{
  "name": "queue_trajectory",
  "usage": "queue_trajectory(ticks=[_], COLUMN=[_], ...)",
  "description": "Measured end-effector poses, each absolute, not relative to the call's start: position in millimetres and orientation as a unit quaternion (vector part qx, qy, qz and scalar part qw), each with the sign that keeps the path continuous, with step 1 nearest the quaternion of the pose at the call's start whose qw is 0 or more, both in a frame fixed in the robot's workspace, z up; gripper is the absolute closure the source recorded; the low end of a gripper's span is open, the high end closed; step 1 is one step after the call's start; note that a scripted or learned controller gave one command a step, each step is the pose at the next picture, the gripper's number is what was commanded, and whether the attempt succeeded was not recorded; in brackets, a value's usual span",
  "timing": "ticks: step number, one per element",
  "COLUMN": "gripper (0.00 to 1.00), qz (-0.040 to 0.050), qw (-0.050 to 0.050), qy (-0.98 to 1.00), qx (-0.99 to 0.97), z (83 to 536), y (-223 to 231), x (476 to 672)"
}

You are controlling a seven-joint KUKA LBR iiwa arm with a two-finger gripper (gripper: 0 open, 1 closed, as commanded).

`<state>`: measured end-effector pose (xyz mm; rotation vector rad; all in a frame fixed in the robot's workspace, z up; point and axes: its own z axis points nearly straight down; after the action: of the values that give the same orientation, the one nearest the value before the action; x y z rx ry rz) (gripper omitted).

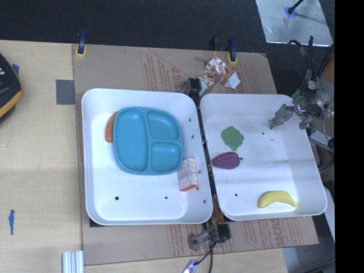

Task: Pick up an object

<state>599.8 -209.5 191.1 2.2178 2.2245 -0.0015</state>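
The right bin (296, 152) holds a green leaf-shaped piece (232, 137), a purple grape bunch (226, 160) just below it, and a yellow banana (277, 199) near the front right corner. My gripper (282, 116) hangs over the bin's far right corner, well to the right of the green piece, with nothing seen between its fingers. In the left bin (99, 198) lies a blue divided plate (148, 140), an orange object (108, 128) peeking out from under its left edge, and a small printed packet (188, 174) at its lower right.
A crumpled wrapper (219, 73) lies on the cardboard behind the bins. Blue clamps (81, 40) hold the cardboard at the back. A black and yellow device (8, 90) sits at the far left on the bench.
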Motion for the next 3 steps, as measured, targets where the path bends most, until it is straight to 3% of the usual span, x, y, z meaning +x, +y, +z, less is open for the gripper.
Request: queue_trajectory(ticks=[1,2,3], gripper=[0.00,0.00,0.00], qz=[-0.0009,-0.0027,-0.0021], qw=[-0.002,-0.002,-0.001], qy=[0.710,0.709,0.708], qx=[0.704,0.706,0.706], z=[192,90,91], y=[-68,-102,-154], x=[623.1,622.4,548.0])
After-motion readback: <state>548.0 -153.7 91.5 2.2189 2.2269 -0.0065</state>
